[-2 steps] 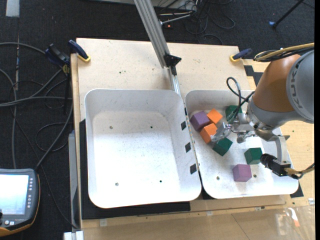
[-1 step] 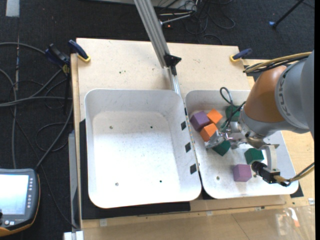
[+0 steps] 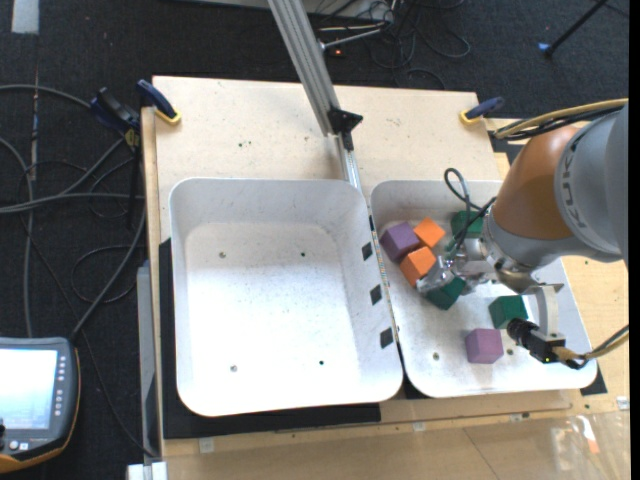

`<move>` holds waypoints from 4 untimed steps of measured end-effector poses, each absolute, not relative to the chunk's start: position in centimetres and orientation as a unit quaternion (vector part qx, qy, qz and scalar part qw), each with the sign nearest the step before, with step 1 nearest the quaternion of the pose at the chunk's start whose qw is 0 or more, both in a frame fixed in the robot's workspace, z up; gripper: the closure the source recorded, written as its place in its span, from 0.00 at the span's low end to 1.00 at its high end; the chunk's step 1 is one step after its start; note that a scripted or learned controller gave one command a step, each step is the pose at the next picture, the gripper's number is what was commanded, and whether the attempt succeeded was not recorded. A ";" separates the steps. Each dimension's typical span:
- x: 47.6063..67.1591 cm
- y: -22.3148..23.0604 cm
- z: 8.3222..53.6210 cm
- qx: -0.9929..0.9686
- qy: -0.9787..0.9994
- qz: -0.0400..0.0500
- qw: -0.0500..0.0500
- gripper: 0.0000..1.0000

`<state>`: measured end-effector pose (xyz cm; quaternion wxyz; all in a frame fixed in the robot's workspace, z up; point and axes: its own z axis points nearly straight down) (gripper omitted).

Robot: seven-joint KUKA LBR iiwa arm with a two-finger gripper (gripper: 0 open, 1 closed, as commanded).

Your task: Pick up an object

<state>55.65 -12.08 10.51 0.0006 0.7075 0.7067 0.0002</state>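
Observation:
The right white bin holds several small blocks. A purple block and two orange blocks lie clustered near its left wall. A dark green block sits just below them, right under my gripper, which reaches in from the right and hovers low at this cluster. Another green block and a purple block lie further toward the front right. A green piece peeks out behind the wrist. The arm hides part of the bin.
The left white bin lies beside the right one, sharing a raised middle wall. A slanted metal pole crosses above the bench at the back. Cables trail from the wrist over the right bin's front corner.

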 end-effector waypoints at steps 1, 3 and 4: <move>56.1 -12.4 16.8 0.706 0.708 0.001 0.002 1.00; 56.9 -13.1 24.9 0.706 0.708 0.000 0.001 1.00; 57.3 -8.3 23.9 0.704 0.710 0.000 -0.001 1.00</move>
